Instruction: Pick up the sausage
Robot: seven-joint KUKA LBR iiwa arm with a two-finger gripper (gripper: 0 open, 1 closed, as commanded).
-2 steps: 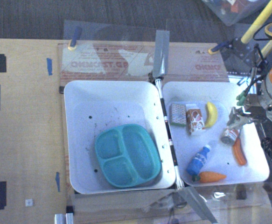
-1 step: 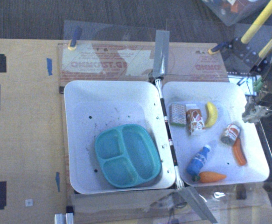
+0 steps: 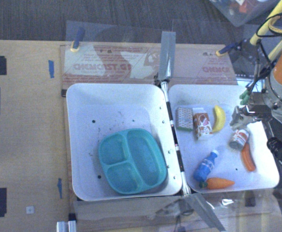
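Note:
The sausage [image 3: 247, 157] is a short orange-red link lying lengthwise near the right wall of the right bin [image 3: 261, 180]. My gripper [image 3: 241, 118] hangs above the bin's right side, just beyond a small can [image 3: 239, 139] that lies between it and the sausage. The gripper looks open, with nothing between its fingers, and it is apart from the sausage.
The right bin also holds a carrot [image 3: 220, 182] at the front, a blue bottle [image 3: 206, 166], a banana [image 3: 219, 118], a small carton [image 3: 202, 124] and a grey block [image 3: 184, 118]. A teal divided tray [image 3: 132, 161] lies in the left bin [image 3: 82, 110].

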